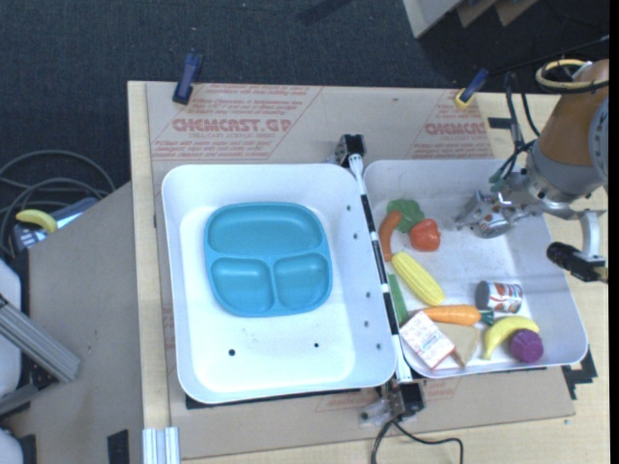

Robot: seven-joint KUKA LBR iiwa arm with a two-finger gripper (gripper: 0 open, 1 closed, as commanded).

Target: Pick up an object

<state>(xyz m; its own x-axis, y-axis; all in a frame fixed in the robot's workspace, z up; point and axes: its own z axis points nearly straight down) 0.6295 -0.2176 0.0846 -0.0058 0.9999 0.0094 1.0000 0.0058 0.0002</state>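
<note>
Dark carpet is surrounding a bench carrying two white bins side by side. Left bin is holding a blue divided plate. Right bin is holding toy food: corn, carrot, tomato, banana, can. Gripper is hovering over the bin's upper part, pinching nothing visible; finger spread cannot be judged.

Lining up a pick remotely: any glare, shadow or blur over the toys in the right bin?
Camera view: even light, no strong glare on the right bin; corn and carrot sharp with faint shadows; gripper slightly soft against the white.
</note>
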